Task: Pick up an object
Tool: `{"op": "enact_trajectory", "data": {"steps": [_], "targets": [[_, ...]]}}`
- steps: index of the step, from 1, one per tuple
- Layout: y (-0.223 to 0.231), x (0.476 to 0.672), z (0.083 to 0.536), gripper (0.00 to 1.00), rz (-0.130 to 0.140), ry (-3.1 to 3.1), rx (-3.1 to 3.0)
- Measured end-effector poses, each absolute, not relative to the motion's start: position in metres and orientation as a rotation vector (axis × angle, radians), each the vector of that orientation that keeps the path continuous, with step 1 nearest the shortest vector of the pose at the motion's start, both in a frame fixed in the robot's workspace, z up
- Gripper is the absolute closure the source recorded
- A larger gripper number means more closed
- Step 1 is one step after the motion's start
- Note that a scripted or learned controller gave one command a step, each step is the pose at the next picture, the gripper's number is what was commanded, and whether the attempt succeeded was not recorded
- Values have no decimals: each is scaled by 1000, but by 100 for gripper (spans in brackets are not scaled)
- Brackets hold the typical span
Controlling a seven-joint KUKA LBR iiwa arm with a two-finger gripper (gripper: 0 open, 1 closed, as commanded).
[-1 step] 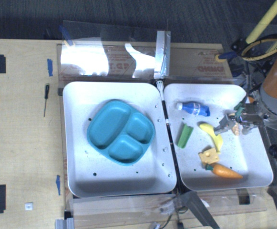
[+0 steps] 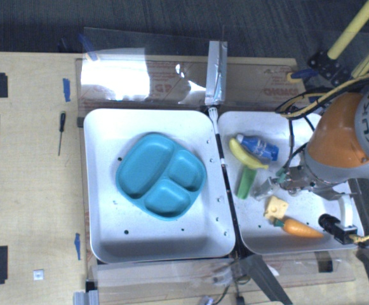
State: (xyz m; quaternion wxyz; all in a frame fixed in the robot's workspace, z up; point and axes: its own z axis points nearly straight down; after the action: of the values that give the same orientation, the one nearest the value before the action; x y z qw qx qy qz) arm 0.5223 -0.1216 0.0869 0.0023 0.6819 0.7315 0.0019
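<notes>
On the surface [image 2: 25, 202] stand two shallow white bins side by side. The left bin [image 2: 98, 170] holds one thing, a blue plate [image 2: 162, 175] with three compartments, which lies flat near the middle of it.

The right bin [image 2: 254, 230] holds all the small things. A yellow banana [image 2: 246, 154] lies in its far left part, and a blue bottle [image 2: 261, 149] lies just behind the banana, touching it. A green stick-shaped piece [image 2: 245, 183] lies below the banana, near the wall between the two bins. A pale yellow wedge of cheese [image 2: 276, 207] lies near the middle of the bin, and an orange carrot [image 2: 300, 229] lies just beside it, toward the near rim.

The grey arm [image 2: 343, 138] with the orange band reaches in from the right, over the right bin. Its tool [image 2: 272, 185] is low between the green piece and the cheese, above the cheese in the picture and to the right of the green piece. I cannot tell if the tool is apart or together, and no thing shows inside it.
</notes>
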Motion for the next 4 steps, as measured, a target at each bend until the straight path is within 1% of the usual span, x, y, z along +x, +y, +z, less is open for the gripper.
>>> {"op": "enact_trajectory", "data": {"steps": [1,2,3,4], "targets": [[-95,566,118,0,2,2412,2011],[-89,561,183,0,0,2116,2321],[-108,636,87,0,6,2046,2378],[-142,663,85,0,4,2486,1912]]}}
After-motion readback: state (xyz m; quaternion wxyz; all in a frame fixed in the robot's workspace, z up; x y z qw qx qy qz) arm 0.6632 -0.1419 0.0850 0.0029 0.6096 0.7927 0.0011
